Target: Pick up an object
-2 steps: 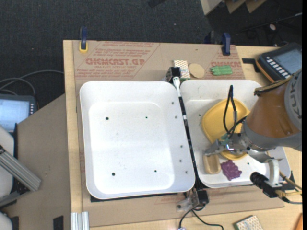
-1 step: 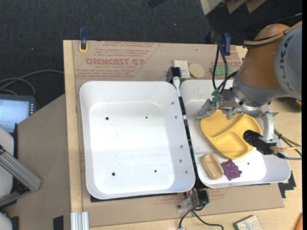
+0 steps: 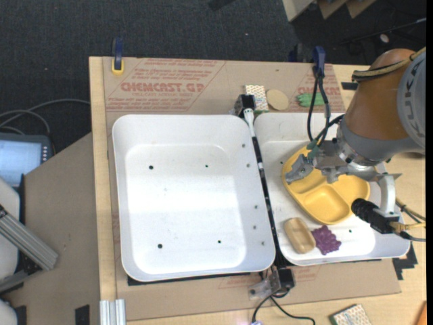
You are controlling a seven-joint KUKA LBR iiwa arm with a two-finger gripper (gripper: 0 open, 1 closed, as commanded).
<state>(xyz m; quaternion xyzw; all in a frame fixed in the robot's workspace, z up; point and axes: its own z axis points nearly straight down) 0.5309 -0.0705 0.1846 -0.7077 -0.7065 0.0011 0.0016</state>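
Camera, one, fixed: set high above my bench (image 3: pixel 176 80), looking down at a slant, far enough to take in both white bins. Left bin (image 3: pixel 135 141) at 9 o'clock of frame centre, right bin (image 3: pixel 284 131) at 3 o'clock. My arm (image 3: pixel 379 107) enters from 3 o'clock.

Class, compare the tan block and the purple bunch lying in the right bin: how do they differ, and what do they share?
The tan block is smooth and oblong; the purple bunch is knobbly and irregular. The tan block is pale brown, the purple bunch dark violet. The tan block lies nearer the divider between the bins, the purple bunch farther right. Both rest at the right bin's front, beside the yellow dish.
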